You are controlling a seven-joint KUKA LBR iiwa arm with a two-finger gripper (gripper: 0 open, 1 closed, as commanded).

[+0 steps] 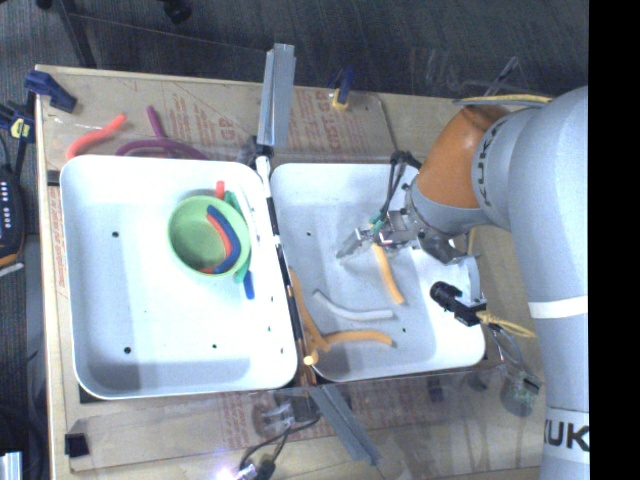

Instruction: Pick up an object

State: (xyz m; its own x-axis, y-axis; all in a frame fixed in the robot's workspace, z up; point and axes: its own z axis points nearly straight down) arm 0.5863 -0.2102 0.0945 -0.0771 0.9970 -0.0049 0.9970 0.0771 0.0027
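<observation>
Orange and bendy, a thin strip (389, 277) lies in the right bin (300, 208), its upper end just under the tips of the jaws (362, 240), which look parted, one metal finger reaching left and the strip's top end seeming to sit between them; I would not call it held, since nothing shows it lifted. A pale white strip (352, 311) lies curved just below it, and a second orange piece (350, 339) curls along the bin's lower floor, near the wall.

What worries me is the shape of the thing: it is narrow and flat on the floor, so the jaws could close above it or pinch only its tip and let it slide out on the way up. The white strip is close enough that a low close might drag it along as well. The tool also comes in at a slant, so one finger may touch the floor first and nudge the strip aside.

The grey arm (545, 198) comes in from the right, its orange band (455, 163) above the wrist, the wrist bent down over the bin's middle and the tool pointing left. Over in the left bin (110, 298) sits a green bowl (205, 233) with coloured pieces in it, well apart from all this, on the desk (180, 93)
</observation>
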